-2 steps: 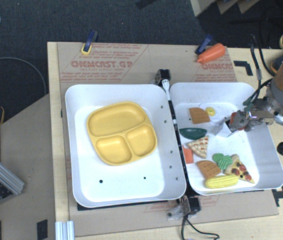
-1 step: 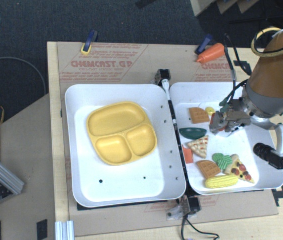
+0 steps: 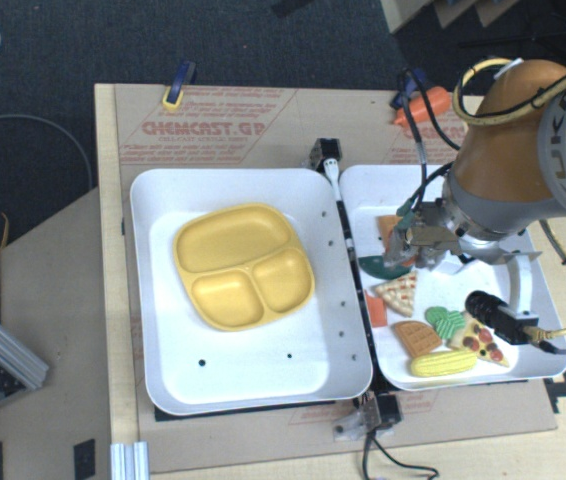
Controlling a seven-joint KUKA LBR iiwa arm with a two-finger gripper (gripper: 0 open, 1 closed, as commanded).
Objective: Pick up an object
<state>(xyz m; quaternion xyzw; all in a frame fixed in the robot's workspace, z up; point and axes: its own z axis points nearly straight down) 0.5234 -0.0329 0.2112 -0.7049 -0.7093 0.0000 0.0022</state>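
My gripper (image 3: 403, 251) hangs low over the left part of the right bin (image 3: 533, 368), reaching in from the right under the orange wrist band. Just below and left of it lies a dark green flat piece (image 3: 373, 265), and under it a pizza slice (image 3: 398, 294). Further toward the front lie a brown cookie (image 3: 416, 337), a yellow corn cob (image 3: 443, 364), a green leafy toy (image 3: 448, 322) and a second pizza slice (image 3: 485, 343). A small orange-red piece (image 3: 377, 311) sits by the bin's left wall. The arm hides the bin's back part.
The left bin (image 3: 163, 358) holds a yellow three-compartment plate (image 3: 243, 265). A black divider strip (image 3: 348, 258) runs between the bins. A black cylindrical part (image 3: 493, 313) of the arm's gear hangs over the right bin. Cables loop at the right.
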